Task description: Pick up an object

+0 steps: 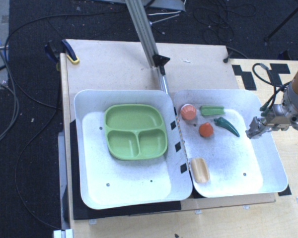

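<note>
The right bin (248, 182) holds several toy foods: a pale orange round piece (188, 111) near its far left corner, a green bar (211, 110) beside it, a red tomato-like ball (205, 129), a dark green pepper (227, 125), and a tan bread roll (200, 169) near the front left. My gripper (253, 131) hangs at the bin's right rim, to the right of the pepper and apart from it. Nothing shows between its tips.
The left bin (89, 182) carries a green divided plate (136, 131). A slanted metal pole (145, 31) runs from the top down to the gap between the bins. Cables lie on the floor around the bench.
</note>
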{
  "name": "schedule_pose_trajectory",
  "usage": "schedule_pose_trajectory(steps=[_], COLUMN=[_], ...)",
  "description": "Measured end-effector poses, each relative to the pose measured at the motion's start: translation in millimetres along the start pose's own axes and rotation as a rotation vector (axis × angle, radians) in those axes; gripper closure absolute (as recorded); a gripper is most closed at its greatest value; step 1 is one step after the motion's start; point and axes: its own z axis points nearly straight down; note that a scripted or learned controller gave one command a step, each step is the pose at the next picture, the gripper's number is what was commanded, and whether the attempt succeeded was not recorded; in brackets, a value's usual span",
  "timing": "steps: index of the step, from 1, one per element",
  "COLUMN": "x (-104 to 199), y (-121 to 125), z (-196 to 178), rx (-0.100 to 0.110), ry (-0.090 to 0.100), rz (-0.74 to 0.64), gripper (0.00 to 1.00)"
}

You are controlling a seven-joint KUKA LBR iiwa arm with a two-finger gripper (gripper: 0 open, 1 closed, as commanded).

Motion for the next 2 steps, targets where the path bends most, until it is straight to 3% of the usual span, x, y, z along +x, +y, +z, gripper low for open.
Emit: schedule_pose_trajectory(steps=[2], x=[85.9], y=[49.3], z=[15.4], rx=[-0.002], ry=[0.000], rz=[0.000], gripper=[1.00])
